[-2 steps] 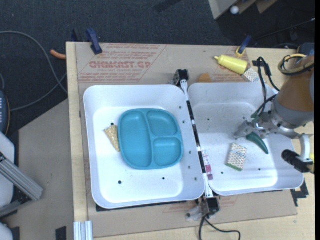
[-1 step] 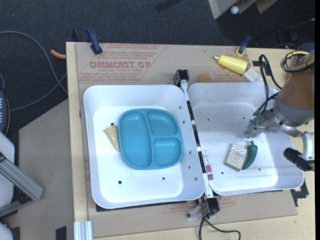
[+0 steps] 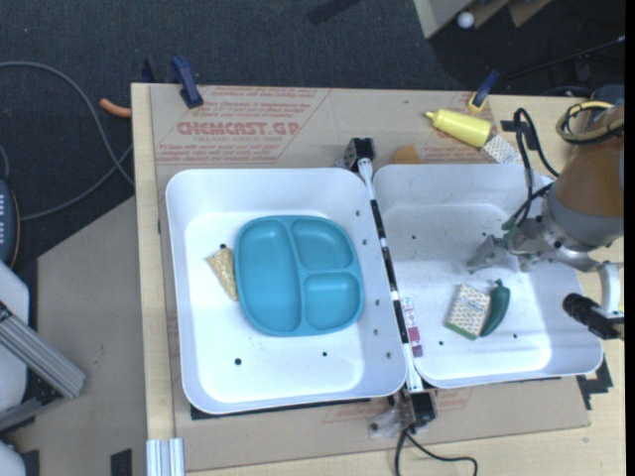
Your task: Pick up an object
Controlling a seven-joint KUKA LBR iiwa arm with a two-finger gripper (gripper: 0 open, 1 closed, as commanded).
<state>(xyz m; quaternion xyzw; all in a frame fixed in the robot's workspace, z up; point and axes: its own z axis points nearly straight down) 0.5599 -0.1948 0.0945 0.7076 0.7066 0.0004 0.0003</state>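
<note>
2 shallow white bins [image 3: 198,226]; left one: 1 teal divided plate [image 3: 298,274], 1 tan sponge [image 3: 224,271]. Right: 1 green-edged sponge [image 3: 468,310], 1 green pepper [image 3: 496,305].

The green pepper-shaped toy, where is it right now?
The green pepper-shaped toy lies in the right-hand white bin, toward its near right part, touching the small patterned sponge block on its left.

A teal three-compartment plate [image 3: 298,274] lies flat in the left bin [image 3: 198,365], with a tan sponge [image 3: 224,271] tucked against its left edge. In the right bin [image 3: 437,365], a speckled yellow-green sponge [image 3: 467,310] touches a dark green pepper-like toy [image 3: 495,307].
</note>
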